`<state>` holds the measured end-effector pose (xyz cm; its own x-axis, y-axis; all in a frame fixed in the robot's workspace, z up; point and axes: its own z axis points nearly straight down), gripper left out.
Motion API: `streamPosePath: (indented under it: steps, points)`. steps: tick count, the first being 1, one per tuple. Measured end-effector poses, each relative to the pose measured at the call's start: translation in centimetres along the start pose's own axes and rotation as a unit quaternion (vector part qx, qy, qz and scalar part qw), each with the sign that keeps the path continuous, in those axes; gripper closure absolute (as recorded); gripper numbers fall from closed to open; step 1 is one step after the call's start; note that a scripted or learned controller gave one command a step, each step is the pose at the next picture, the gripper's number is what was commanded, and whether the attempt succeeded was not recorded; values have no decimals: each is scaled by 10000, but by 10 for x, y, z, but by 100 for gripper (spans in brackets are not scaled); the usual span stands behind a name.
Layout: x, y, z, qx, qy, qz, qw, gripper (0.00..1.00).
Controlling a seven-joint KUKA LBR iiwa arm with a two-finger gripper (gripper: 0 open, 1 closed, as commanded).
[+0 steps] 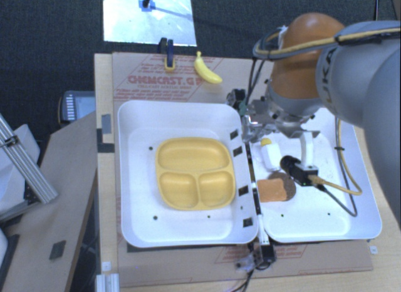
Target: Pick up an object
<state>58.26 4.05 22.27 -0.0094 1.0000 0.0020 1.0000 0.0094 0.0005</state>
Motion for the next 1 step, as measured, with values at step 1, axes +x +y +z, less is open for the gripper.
streamPosePath:
  steps: [1]
  points:
    - [56, -6, -11, -6, 0, -3, 10000, 100]
